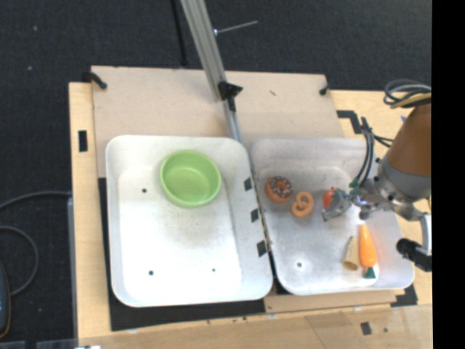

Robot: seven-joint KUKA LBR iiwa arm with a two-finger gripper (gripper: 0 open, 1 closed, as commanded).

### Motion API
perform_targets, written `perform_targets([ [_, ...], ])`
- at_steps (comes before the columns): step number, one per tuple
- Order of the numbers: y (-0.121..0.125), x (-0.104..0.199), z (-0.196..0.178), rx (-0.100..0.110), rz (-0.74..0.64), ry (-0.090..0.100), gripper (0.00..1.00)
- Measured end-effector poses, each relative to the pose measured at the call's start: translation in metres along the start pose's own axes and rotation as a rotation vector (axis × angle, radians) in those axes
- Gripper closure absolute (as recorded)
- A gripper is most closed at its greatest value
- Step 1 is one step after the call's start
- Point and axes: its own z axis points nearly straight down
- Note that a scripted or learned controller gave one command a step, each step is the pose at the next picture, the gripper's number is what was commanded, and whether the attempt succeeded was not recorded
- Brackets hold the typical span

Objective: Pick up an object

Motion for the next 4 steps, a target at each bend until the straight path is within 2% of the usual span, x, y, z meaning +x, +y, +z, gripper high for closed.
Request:
perform_targets([
  [1,-0.001,-0.001,0.053,0.002,0.000,0.000,0.00],
  [2,0.001,-0.002,0.039,-0.006,0.005,-0.001,1.00],
  [4,0.005,0.000,-0.058,-0.009,-0.006,-0.002,1.00],
])
